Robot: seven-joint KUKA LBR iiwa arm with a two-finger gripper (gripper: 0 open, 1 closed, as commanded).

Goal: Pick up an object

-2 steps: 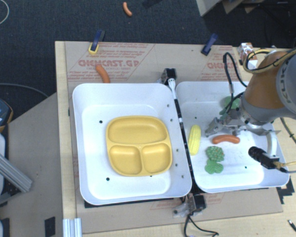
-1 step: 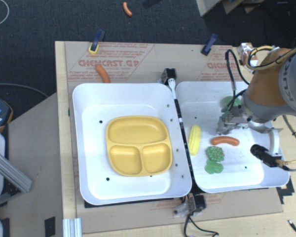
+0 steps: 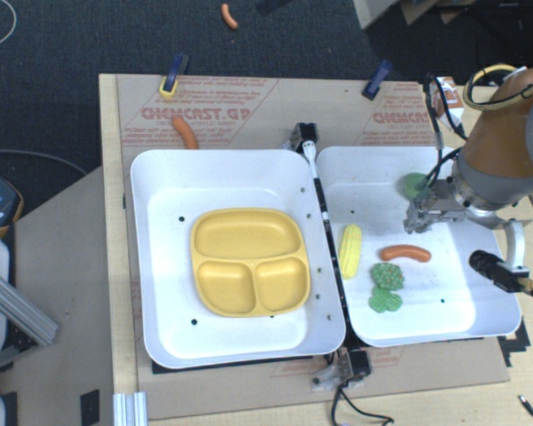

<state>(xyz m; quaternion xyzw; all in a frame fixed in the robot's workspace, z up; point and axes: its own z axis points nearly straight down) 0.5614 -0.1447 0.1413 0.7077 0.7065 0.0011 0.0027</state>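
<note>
The claw [image 3: 424, 217] hangs low in the right bin [image 3: 480, 318]; whether it is open or closed cannot be told. The sausage [image 3: 405, 254] lies just near of it, apart from it, with the broccoli [image 3: 387, 276] nearer again and the corn [image 3: 349, 249] to the left. A good grasp likely needs the claw centred over the sausage, closing across its narrow width.

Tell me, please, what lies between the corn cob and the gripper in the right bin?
In the camera view, only bare white bin floor lies between the corn cob and the gripper. The sausage sits lower, just off that line.
</note>
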